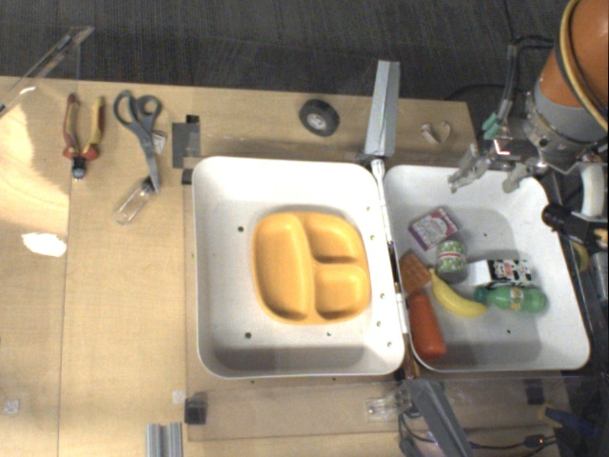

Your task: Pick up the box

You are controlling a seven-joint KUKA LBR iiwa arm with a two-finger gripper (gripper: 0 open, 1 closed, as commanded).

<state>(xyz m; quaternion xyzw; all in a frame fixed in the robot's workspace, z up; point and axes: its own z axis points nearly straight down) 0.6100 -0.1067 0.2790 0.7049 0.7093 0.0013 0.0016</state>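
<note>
A small purple and white box (433, 227) lies tilted in the upper left part of the right bin (571, 350). A black and white carton (509, 271) lies further right, near the bin's middle. My gripper (488, 176) hangs over the bin's far edge, above and to the right of the purple box and apart from it. Its two fingers (464, 176) are spread open with nothing between them.
Around the box lie a green-labelled can (451, 256), a banana (455, 299), a green bottle (515, 300), a red cylinder (427, 327) and a brown waffle-like piece (415, 271). The left bin (219, 255) holds a yellow divided plate (311, 264). Scissors (143, 127), pliers (81, 131) and a tape roll (320, 117) lie on the bench.
</note>
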